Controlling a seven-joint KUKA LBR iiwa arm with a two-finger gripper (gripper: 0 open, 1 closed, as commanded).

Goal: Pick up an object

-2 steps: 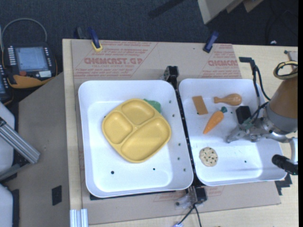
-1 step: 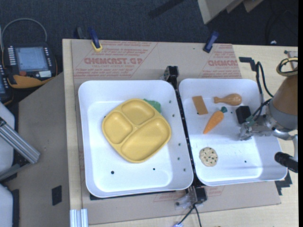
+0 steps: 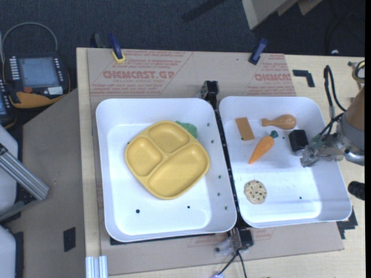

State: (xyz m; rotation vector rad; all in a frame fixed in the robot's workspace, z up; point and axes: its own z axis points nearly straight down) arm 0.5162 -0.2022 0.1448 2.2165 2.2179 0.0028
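Here left bin [image 3: 110,172] – yellow plate [image 3: 167,167]; right bin [image 3: 307,204] – carrot [image 3: 261,148], cookie [image 3: 255,191].

Two white bins [image 3: 110,172] look like smooth, slightly glossy plastic. The yellow divided plate [image 3: 167,165] appears matt plastic. The bench top [image 3: 93,86] beneath looks like printed brown cardboard.

One fixed camera sits high above the worktop [image 3: 174,77], looking down at a slant, far enough back to take in both white bins. The left bin [image 3: 110,172] lies centre frame, the right bin [image 3: 290,204] beside it toward the right edge. Dark floor runs along the top, a handheld control pad [image 3: 36,77] shows at far left, and the arm [image 3: 353,132] enters from the right.
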